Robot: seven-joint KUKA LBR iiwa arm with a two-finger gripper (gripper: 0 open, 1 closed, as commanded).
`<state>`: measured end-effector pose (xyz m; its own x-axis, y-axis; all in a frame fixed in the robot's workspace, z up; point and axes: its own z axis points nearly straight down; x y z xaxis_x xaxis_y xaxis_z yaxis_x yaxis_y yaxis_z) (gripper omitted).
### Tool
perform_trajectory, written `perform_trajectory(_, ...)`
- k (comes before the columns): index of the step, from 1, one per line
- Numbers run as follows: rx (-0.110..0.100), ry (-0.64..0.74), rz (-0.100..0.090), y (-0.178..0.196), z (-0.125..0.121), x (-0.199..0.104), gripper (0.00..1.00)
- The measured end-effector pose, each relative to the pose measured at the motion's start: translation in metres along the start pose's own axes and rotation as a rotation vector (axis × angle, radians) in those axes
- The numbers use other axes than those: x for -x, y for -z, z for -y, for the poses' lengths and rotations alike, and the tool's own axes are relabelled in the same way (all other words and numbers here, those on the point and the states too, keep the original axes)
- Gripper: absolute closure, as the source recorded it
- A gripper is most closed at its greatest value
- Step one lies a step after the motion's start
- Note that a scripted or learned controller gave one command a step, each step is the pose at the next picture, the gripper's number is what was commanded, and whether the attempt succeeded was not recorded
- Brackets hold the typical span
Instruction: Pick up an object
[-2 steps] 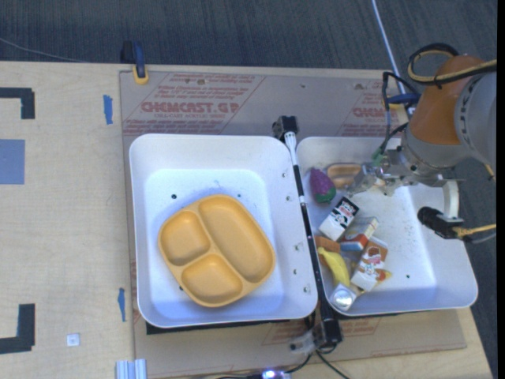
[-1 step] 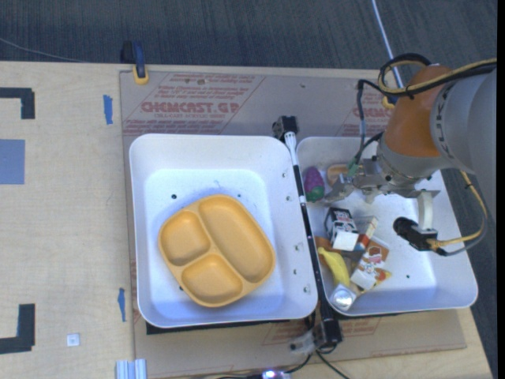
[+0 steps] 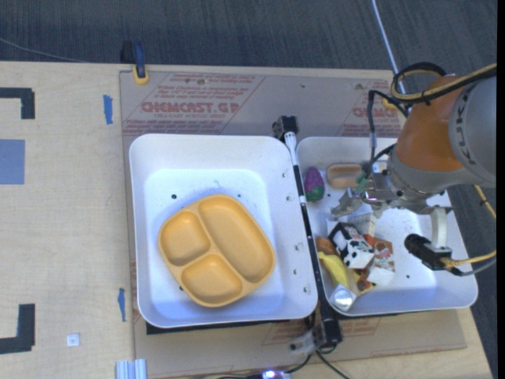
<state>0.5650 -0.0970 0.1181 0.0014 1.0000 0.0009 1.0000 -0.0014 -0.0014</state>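
Hovering over the right bin [image 3: 451,287]: gripper [image 3: 353,202] is sitting at the bin's far-left part, arm [image 3: 430,133] is reaching in from the right. Jaw state: can't tell, the wrist is covering them from this angle, so I'm not calling anything gripped. Tan piece [image 3: 343,174] is lying just beside the gripper on its far-left side, near the far wall. Purple piece [image 3: 314,181] is sitting left of that, close to the bin's left wall. Cow toy [image 3: 356,250] is lying just on the near side of the gripper, possibly touching it, hard to say at this resolution. Banana [image 3: 333,268] is lying left of the cow toy, touching it, running toward the near-left corner. Silver piece [image 3: 342,297] is sitting in that corner, at the banana's near end. White block [image 3: 380,275] is resting right of the cow toy, with a red-brown scrap [image 3: 383,249] just beyond it. Left bin [image 3: 158,158] is holding a yellow three-section plate [image 3: 217,249], lying flat, skewed to the walls, in the near-left part of the floor.
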Motion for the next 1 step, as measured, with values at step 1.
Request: perform_trajectory(1, 0.008, 0.001, 0.001, -0.0290, 0.0131, -0.0041, 0.00)
